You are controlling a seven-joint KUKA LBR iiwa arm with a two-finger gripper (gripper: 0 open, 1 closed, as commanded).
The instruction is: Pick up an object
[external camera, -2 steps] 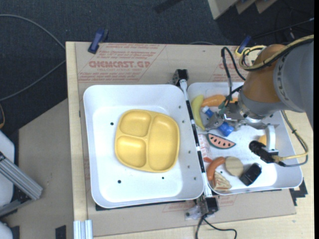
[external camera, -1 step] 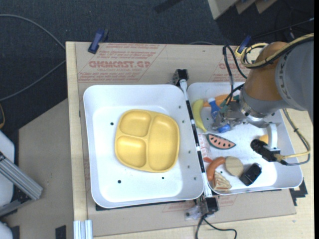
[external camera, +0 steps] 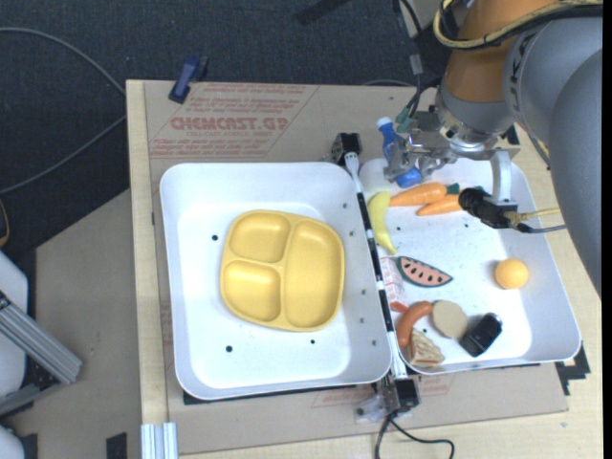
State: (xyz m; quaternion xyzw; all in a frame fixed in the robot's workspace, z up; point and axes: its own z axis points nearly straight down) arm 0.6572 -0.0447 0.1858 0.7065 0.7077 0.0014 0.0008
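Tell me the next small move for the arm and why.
Probably a short shift toward the carrot, then a descent. The pincer sits at the far edge of the right bin, just beyond the carrot, with nothing visibly held. The carrot is the closest item; the banana lies next to it by the divider.

The arm (external camera: 559, 75) is a thick, smooth grey tube with rounded joints. Above the wrist sits a glossy orange band (external camera: 492, 36), domed like a shell. A yellow-and-black cable (external camera: 459, 8) loops around the orange part. Below it comes a grey metal wrist flange (external camera: 469, 134), then the gripper (external camera: 413, 161) of silvery metal with blue parts and thin wires beside it.
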